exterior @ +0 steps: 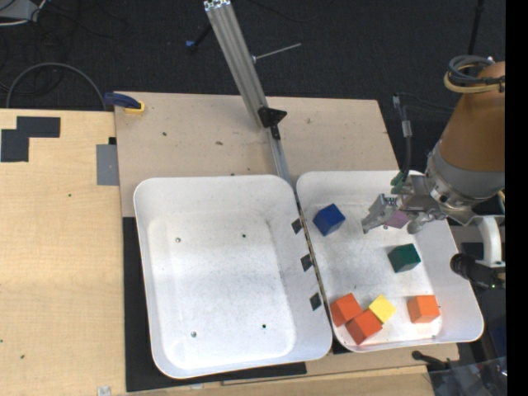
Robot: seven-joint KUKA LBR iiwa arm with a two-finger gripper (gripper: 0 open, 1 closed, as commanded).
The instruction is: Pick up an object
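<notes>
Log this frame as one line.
gripper: above right white bin, purple object at fingertips, grasp unclear | nearest: dark green cube, blue cube

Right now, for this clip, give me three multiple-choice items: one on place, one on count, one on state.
1. Which bin holds the blocks?
A. Left
B. Right
C. Both

2. How many orange blocks are there?
A. One
B. Two
C. Three

3. Where is the blue block?
A. Lying in the bin, clear of the gripper
B. Lifted by the gripper
C. Stacked on the green block

Key: 1 B, every block lies in the right bin. 2 C, three orange blocks sit along its near edge. 3 A, the blue block sits to the left of the gripper.
</notes>
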